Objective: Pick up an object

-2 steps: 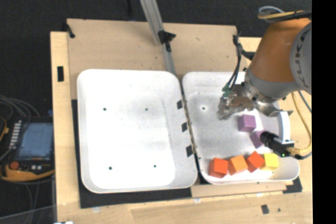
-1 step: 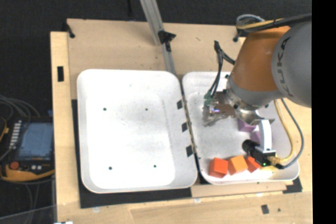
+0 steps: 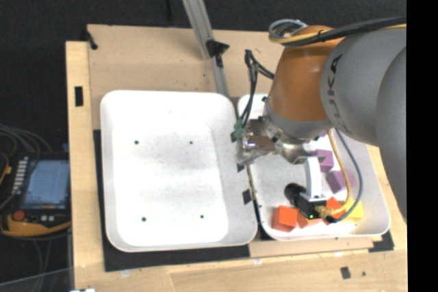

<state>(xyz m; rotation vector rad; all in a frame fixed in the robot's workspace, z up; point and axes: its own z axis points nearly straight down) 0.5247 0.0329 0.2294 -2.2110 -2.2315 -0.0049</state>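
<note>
My gripper hangs under the grey and orange wrist, down in the right bin, and the arm hides most of it. An orange block lies at the bin's near edge, just in front of the gripper. To the gripper's right sit two purple pieces. A small orange piece and a yellow piece lie near the front right corner. I see nothing held in the gripper.
The left bin is a wide white tray beside the right one. A slanted metal rail rises from behind the bins. The wooden bench edge runs along the left, with a small screen device beyond it.
</note>
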